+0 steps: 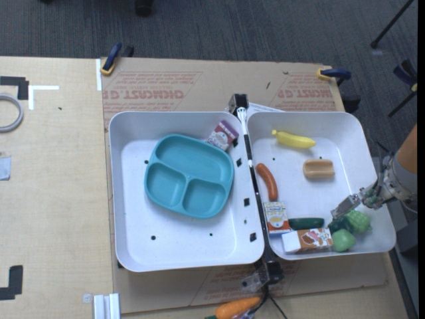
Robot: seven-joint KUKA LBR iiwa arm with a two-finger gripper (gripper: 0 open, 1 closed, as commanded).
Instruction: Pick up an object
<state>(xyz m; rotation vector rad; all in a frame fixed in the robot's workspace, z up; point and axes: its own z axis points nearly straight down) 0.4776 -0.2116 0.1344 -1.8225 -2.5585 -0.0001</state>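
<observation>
An orange carrot-shaped toy [238,306] lies on the bench at the near edge, just outside the bins. Inside the right bin [352,126], a shallow white plastic tray, the near wall is crowded: a flat carton printed orange and white [307,240] lies along it, a rounded pale green toy [343,240] sits at the carton's right end, and a knobbly, broccoli-like green piece [358,221] rests just behind that. A dark green cucumber-shaped object [306,223] lies beside a small upright printed box [275,215] against the divider. The gripper [346,207] hangs low over the bin's right side, its metallic tip just above the knobbly green piece; whether its fingers are apart or together cannot be told, and nothing shows between them. Farther back lie a smooth reddish sausage [267,180], a tan bun-shaped piece [319,169] and a glossy yellow banana [294,139] near the far wall. In the left bin [126,198], a teal plate with three compartments [190,176] lies flat, and a small crinkled printed packet [222,135] leans at the far right corner. Brown cardboard [153,90] lies under both bins, held by clamps with blue and yellow handles [111,59] at its far edge.
</observation>
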